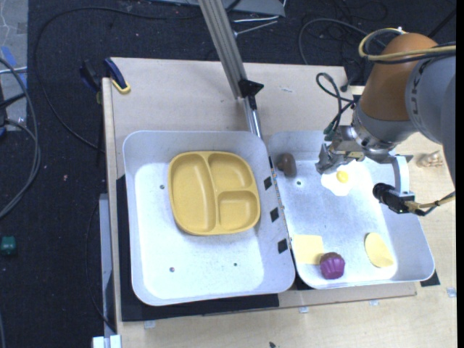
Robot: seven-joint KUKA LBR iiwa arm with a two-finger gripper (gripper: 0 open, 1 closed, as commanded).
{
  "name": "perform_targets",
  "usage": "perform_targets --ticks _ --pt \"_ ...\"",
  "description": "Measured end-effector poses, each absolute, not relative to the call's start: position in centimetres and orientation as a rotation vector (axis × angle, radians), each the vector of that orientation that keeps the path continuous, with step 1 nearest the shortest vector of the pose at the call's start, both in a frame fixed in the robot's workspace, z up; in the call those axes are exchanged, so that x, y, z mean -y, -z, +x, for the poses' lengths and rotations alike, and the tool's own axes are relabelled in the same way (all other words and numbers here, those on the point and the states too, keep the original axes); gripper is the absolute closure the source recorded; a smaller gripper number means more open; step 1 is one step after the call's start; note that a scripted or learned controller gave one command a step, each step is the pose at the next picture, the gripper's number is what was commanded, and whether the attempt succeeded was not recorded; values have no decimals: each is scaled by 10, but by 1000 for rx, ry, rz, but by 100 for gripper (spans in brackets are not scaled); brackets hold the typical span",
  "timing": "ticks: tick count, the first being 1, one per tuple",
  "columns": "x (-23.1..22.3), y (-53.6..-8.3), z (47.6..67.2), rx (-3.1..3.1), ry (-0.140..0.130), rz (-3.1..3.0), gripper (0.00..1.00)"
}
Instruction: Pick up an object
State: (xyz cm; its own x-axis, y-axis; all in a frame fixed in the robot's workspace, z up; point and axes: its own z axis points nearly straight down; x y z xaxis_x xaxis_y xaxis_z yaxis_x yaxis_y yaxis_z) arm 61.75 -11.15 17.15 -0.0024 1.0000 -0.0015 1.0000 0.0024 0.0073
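One fixed camera looks down at a slant from above the counter (181,85), far enough back to take in both bins, left (145,267) and right (406,256), plus the dark floor (58,64) beyond. The arm (406,85) enters from the view's right.

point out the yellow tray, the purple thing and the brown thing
yellow tray (214,192), camera view, on the ridge between its compartments
purple thing (332,265), camera view, on its middle
brown thing (287,164), camera view, on its top
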Motion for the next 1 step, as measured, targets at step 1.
perform_targets --ticks 1 --pt "115 -215 618 -2220 -5 2215 100"
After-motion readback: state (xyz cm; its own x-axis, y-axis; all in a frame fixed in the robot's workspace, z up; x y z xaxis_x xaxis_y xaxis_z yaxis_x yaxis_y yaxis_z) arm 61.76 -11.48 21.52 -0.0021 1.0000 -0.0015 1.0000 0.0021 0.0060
